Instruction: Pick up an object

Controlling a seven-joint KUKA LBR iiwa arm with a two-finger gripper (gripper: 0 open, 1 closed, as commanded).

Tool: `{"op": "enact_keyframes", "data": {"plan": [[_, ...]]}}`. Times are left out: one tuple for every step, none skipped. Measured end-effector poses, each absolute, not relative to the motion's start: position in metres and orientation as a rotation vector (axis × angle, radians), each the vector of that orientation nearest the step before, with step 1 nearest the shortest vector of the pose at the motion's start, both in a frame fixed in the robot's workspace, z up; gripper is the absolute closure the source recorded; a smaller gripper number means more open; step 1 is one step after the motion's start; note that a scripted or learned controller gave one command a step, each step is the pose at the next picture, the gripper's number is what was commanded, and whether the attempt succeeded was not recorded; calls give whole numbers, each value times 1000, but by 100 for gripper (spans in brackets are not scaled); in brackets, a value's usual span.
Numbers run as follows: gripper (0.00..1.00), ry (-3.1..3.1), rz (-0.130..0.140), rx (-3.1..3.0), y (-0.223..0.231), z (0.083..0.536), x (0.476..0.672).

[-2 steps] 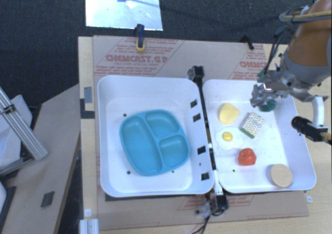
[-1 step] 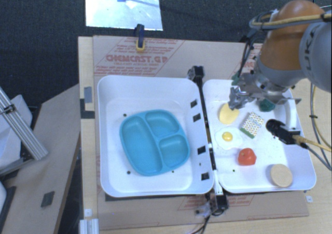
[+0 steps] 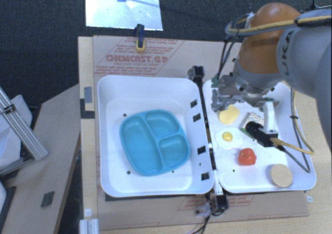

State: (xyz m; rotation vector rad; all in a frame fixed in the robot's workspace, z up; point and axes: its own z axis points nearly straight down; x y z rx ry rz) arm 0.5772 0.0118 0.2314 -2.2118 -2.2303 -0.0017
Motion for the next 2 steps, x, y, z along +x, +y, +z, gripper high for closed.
{"op": "enact_keyframes", "data": {"plan": [[100, -2231, -3, -2210, 60, 228, 569], [100, -2232, -3, -2210, 111, 218, 576]]}}
